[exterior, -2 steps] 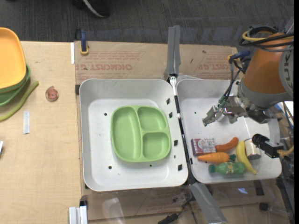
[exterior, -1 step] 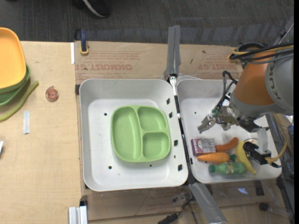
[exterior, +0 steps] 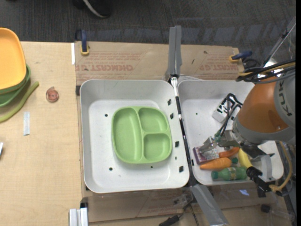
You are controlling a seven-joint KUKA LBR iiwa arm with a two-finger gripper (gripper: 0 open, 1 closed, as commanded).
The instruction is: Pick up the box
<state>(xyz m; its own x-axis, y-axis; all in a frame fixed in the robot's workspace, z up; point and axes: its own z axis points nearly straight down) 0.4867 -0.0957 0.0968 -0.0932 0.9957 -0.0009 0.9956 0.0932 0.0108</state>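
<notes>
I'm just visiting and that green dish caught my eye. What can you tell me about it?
The green tray is a light green, plastic-looking divided plate with rounded corners and three compartments: one long section on the left, two smaller ones on the right. It lies flat, right side up, slightly turned, in the middle of the left white bin. Its compartments hold nothing, and only the bin floor touches it.

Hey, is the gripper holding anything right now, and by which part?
Cannot be told. The gripper is down among the items in the right bin, near the box, and the arm hides any grasp.
</notes>
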